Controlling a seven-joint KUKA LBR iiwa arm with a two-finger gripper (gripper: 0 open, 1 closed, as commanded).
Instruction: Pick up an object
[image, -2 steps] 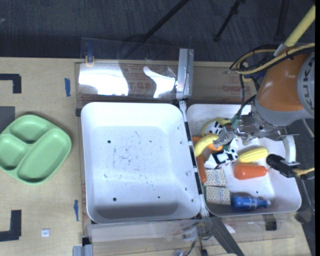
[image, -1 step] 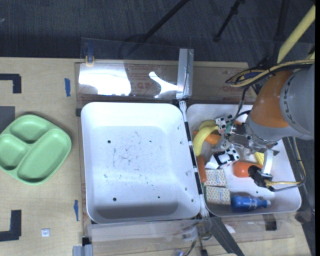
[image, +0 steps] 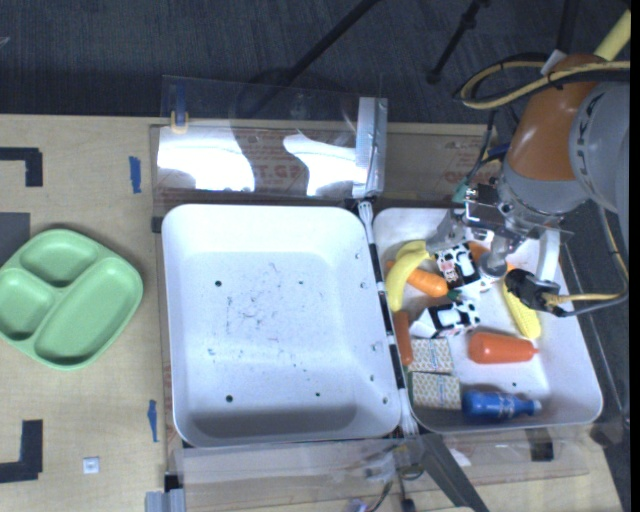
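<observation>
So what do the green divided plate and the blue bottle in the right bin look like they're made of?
Green divided plate: probably moulded plastic, matte, with a uniform colour and soft rounded compartment edges. Blue bottle: likely plastic with a mild sheen; it is too small to be sure.

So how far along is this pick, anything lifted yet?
Nothing looks lifted. The hand is low over the right bin, among the cluttered toys near the banana and orange carrot; whether it grips anything cannot be told. Left: secure an object and raise it.
</observation>
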